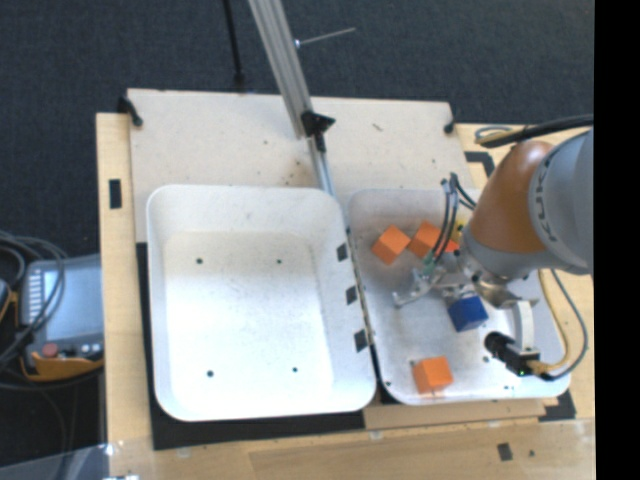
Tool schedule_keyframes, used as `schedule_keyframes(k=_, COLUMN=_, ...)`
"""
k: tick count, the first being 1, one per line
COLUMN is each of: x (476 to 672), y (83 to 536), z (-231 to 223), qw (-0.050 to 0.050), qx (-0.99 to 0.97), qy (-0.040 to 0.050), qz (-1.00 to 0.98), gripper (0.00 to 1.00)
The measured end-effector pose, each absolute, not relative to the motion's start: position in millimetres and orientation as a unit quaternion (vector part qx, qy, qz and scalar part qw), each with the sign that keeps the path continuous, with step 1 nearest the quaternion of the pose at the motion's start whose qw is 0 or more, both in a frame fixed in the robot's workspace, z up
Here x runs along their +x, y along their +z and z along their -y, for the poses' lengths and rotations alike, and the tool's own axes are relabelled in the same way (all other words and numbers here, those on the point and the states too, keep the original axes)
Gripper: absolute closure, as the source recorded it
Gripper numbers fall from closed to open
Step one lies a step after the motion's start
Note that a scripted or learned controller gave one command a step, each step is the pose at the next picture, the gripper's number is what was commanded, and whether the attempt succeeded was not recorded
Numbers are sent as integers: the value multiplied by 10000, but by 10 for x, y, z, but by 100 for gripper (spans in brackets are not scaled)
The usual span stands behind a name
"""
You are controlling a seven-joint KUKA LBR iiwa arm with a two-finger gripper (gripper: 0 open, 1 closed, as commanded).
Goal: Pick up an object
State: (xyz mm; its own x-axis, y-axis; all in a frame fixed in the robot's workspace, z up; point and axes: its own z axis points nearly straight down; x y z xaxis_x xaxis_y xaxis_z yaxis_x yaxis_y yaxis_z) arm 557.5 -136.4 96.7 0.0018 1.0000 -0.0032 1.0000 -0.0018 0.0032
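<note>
White plastic forms both bins on the tabletop (115,268). On the far left, off the tabletop, sits a grey box (62,303) with cables. Next comes the left bin (160,298), a shallow tray with a speckled floor. A metal pole (285,63) slants down from the top toward the gap between the bins.

The right bin (375,228) carries the candidates. One orange block (392,244) lies near its upper left, a second orange block (432,238) just beside it and partly under the arm's cables, and a third orange block (433,374) sits near the front edge, well apart from the others. A blue block (467,313) lies mid-bin, right at the tool (440,286).

The arm (530,208) is low over the right bin, and the tool's metal parts sit just left of and above the blue block. Whether the tool is open or closed cannot be told, and no block is visibly held. As a judgement, the pick is at the grasp stage: the reach looks done, while securing and lifting a block remain.
</note>
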Motion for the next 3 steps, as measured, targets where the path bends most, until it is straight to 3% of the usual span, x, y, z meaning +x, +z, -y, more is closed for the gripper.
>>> schedule_keyframes(k=1, x=5587, y=1094, z=1369, qw=28, qx=7103, qy=24, qz=-7039, gripper=100)
schedule_keyframes(k=3, x=5683, y=2039, z=1300, qw=27, qx=7057, qy=21, qz=-7085, gripper=100)
